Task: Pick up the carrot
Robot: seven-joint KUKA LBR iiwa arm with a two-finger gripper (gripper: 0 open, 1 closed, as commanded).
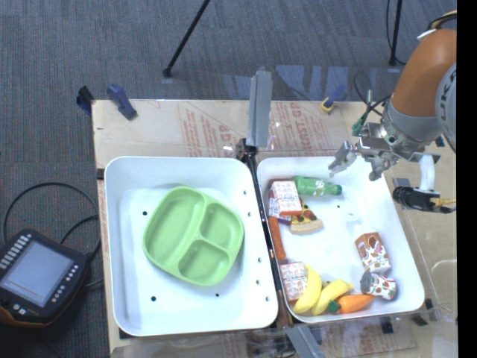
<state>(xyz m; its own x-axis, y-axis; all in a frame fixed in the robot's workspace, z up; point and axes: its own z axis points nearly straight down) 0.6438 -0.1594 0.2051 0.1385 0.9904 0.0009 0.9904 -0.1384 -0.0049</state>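
The carrot [355, 303] is orange with a green top and lies at the front edge of the right bin [339, 233], beside two bananas [319, 292]. My gripper [358, 166] hovers over the bin's far right corner, well behind the carrot. It is open with nothing between its fingers, one of which [340, 162] points toward a green bottle [317, 187].
The right bin also holds several small cartons [372, 251], a pizza slice [304, 221] and a sausage [276, 238] along its left wall. A green divided plate [195, 235] sits in the left bin [119, 200]. A pendant [36, 274] lies on the floor at left.
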